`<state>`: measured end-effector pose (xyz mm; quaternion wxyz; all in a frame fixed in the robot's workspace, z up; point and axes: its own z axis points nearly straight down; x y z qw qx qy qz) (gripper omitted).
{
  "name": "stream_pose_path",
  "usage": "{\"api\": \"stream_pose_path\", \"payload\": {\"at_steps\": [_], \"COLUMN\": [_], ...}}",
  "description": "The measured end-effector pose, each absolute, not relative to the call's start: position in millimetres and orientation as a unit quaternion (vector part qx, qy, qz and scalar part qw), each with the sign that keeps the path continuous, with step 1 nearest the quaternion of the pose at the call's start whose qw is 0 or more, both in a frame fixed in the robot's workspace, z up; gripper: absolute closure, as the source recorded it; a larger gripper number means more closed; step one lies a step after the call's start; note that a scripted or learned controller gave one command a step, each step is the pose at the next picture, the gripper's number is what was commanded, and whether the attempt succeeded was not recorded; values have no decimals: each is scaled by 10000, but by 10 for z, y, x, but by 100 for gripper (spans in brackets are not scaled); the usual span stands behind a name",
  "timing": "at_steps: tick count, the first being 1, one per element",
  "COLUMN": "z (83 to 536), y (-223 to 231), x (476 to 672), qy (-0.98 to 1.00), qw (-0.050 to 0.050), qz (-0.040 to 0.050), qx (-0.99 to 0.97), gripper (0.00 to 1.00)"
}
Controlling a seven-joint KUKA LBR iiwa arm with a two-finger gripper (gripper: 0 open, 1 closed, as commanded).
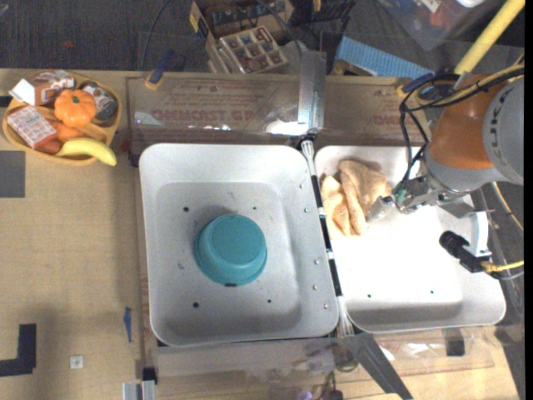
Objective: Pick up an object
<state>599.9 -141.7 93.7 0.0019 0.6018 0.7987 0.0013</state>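
Two white bins sit side by side. Teal bowl [232,249]: centre of left bin [166,173]. Tan cloth [353,194]: upper-left of right bin [416,298]. Gripper [385,206] touches the cloth's right edge; its grip state cannot be determined.

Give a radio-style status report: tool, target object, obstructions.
Tool over right bin, at tan cloth's edge; grip unconfirmed. Cloth bunched at bin's far left corner. Teal bowl upside down in left bin. Nothing obstructing.

Wooden bench [67,248], dark floor [83,19] behind, cluttered with boxes [246,36] and a wire rack [329,2].
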Motion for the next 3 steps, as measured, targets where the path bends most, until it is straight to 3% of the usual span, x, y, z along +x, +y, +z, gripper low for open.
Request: {"api": "stream_pose_path", "payload": {"at_steps": [1, 2, 3], "z": [916, 1854, 2407], "y": [-1077, -416, -226], "x": [6591, 6680, 6679], "qy": [8333, 8184, 8335], "qw": [70, 16, 22], "qz": [20, 4, 6], "qx": [5528, 5746, 5525], "gripper": [0, 0, 0]}}
